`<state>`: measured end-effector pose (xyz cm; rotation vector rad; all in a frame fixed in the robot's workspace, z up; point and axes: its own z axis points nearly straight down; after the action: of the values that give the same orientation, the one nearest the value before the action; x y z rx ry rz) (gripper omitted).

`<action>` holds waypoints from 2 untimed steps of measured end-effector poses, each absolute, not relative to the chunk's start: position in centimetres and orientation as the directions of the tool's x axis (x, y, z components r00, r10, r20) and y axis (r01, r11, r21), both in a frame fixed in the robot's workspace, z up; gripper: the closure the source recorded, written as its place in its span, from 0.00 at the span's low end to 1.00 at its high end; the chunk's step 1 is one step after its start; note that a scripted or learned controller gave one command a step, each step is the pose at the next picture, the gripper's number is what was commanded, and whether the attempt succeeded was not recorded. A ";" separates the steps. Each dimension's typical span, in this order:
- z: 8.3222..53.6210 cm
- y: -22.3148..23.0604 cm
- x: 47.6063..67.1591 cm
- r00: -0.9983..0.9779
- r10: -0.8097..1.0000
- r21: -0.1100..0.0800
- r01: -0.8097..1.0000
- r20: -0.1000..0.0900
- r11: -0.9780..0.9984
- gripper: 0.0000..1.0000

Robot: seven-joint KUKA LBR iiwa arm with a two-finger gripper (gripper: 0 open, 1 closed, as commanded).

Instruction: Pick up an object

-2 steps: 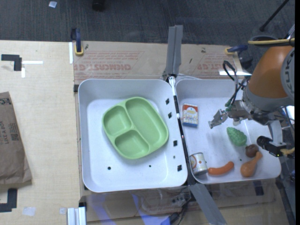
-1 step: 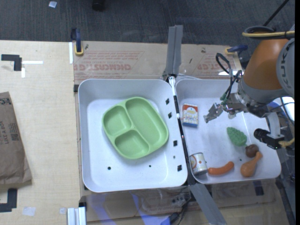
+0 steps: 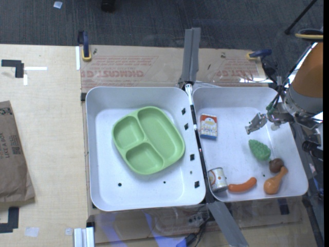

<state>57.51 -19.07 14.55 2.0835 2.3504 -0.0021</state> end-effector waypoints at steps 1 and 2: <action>22.6 -16.0 60.0 -0.190 0.982 0.001 0.982 -0.001 0.190 0.00; 13.0 -16.1 54.0 -0.082 0.997 -0.002 0.997 0.000 0.082 0.00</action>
<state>54.01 -16.06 13.00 2.1298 2.3118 -0.0027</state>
